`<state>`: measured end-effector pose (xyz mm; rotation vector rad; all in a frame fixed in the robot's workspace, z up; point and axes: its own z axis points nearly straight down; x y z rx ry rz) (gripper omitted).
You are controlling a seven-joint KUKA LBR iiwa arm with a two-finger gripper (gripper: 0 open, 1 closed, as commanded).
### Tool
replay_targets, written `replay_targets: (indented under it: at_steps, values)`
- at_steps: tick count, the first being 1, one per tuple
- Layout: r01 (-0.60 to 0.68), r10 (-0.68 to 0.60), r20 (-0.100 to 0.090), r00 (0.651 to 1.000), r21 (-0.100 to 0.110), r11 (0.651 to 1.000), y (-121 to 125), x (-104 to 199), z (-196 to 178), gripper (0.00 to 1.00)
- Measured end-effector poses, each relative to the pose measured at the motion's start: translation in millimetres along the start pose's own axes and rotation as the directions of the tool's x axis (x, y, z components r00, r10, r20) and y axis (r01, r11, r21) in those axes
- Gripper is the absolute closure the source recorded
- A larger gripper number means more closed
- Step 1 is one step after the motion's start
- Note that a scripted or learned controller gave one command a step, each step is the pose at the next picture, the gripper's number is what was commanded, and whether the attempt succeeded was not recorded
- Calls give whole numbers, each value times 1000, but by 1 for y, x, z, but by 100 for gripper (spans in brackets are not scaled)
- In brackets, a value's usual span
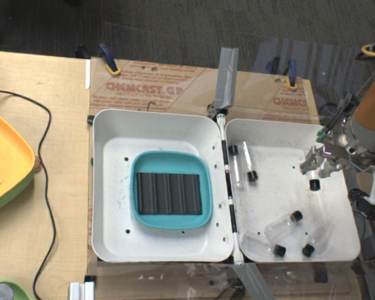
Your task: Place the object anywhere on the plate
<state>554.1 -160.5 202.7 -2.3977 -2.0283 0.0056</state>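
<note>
A teal plate (pixel 171 191) with a dark ridged middle lies in the left white bin (pixel 110 173). My gripper (pixel 317 168) hovers over the right side of the right bin (pixel 333 250), below the arm's orange band. A clear vial with a black cap (pixel 314 184) hangs cap-down between its fingers, just above the bin floor. The gripper is shut on this vial, far to the right of the plate.
Several other clear, black-capped vials lie in the right bin: two near its left wall (pixel 245 163) and some at the front (pixel 284 231). A central ridge (pixel 227 180) divides the bins. Yellow dishes (pixel 3 166) and a black cable sit on the table at left.
</note>
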Motion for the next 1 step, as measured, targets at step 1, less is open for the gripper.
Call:
replay_targets:
  at_steps: [1]
  values:
    - [0, 0, 0, 1000, 0, 1000, 0, 0, 0, 0]
